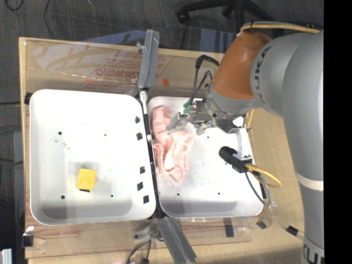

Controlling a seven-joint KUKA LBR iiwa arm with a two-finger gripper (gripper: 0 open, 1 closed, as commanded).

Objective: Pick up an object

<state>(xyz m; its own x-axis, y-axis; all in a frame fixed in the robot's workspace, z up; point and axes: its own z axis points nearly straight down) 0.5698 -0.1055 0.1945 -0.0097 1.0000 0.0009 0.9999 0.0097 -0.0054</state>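
A crumpled pink cloth [169, 145] lies along the left side of the right bin [220, 199]. A small yellow block [86, 179] rests in the lower part of the left bin [66, 114]. My gripper [186, 123] hangs over the upper part of the right bin, just right of the cloth's top end. Its fingers point left toward the cloth and stand open, one fingertip [175, 127] near the cloth's edge. Nothing shows between them.
A metal divider bar [147, 59] runs up from between the two bins. The grey arm with its orange band [236, 65] covers the right bin's upper right corner. A black connector with a yellow cable [242, 164] hangs over the right bin's right wall.
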